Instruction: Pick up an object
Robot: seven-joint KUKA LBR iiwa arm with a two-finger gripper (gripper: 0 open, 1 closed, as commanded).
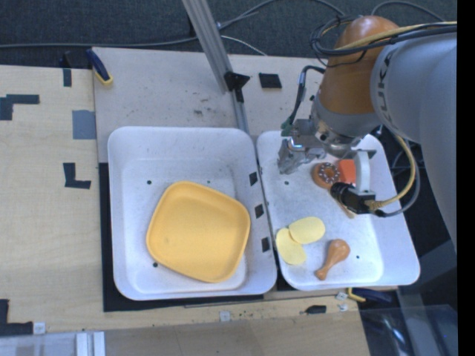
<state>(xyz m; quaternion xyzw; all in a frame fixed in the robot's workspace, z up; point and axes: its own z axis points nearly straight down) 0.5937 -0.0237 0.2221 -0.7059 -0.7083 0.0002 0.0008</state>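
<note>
The end effector [291, 156] hangs over the right shallow white bin [386, 273]; whether it grips anything, I cannot tell. Two pale yellow round chips [300, 239] and a brown toy drumstick [332, 259] lie nearby.

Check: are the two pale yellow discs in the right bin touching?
Touching. The camera view shows the upper disc overlapping the edge of the lower disc, no gap between them, beside the toy drumstick.

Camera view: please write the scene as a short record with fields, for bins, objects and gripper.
left bin: holds a yellow plate
right bin: two yellow chips, overlapping; a toy drumstick; a brown round piece beside an orange piece
gripper: over the right bin's far left part, nothing seen between its fingers
arm: enters from the right
</note>
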